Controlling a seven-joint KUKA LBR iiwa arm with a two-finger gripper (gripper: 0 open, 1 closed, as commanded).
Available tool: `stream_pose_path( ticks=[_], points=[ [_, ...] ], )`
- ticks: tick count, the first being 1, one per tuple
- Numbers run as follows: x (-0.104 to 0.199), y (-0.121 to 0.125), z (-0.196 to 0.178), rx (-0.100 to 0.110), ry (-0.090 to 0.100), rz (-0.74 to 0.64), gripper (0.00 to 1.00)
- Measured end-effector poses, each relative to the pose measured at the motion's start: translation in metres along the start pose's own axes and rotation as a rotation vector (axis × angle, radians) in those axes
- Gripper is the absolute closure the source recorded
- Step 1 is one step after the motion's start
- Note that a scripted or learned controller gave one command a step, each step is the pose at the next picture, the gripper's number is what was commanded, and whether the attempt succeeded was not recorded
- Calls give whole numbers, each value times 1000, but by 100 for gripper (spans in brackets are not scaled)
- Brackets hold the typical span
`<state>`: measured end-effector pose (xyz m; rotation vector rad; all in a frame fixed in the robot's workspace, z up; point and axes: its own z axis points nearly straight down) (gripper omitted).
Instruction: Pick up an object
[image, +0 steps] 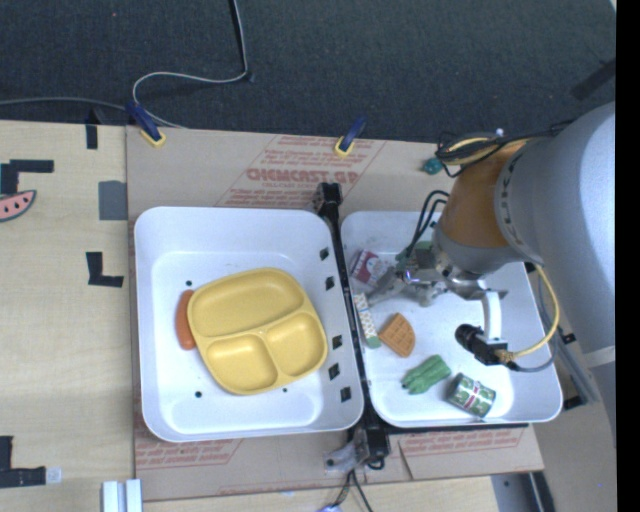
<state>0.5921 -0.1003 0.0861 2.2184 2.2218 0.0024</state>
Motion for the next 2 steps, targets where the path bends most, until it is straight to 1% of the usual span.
stream_pose_path(
  ticks=[1, 2],
  points=[
    [-1, 0, -10, -2, -2, 1, 100],
    [-1, 0, -10, -2, -2, 1, 0]
  ],
)
